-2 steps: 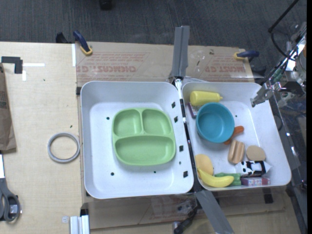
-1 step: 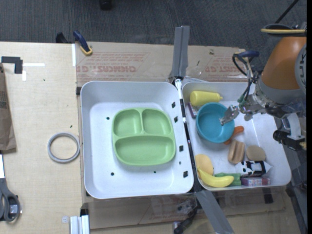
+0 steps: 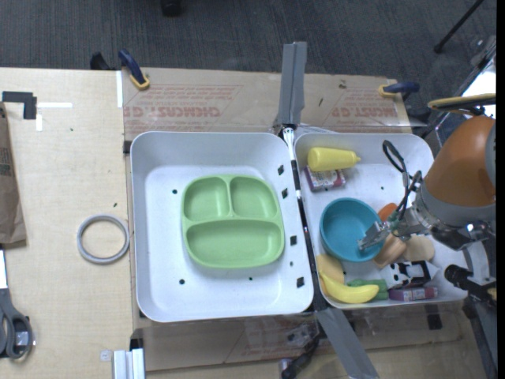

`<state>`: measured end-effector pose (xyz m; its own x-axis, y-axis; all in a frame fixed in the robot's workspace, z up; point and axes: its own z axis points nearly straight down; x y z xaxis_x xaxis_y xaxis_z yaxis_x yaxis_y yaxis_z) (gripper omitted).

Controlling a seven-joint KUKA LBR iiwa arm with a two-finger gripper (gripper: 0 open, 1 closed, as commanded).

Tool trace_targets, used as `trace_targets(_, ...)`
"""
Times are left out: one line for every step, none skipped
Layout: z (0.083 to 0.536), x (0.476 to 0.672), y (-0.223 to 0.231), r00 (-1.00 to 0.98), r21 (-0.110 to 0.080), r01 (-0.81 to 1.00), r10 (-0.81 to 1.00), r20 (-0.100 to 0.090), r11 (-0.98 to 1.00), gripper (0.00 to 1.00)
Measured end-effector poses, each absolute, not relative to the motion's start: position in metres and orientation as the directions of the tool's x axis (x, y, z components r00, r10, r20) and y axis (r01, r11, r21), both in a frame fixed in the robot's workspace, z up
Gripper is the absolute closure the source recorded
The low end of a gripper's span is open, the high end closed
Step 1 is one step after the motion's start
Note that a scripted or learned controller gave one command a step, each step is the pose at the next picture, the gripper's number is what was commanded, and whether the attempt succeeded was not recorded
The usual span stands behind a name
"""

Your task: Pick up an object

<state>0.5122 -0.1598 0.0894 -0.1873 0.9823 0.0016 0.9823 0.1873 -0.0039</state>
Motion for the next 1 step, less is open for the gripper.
trace_targets(0.0991, 0.5153, -0.1602, -0.183, 0.004, 0.983, 0.983, 0.001, 0.183, 1.00)
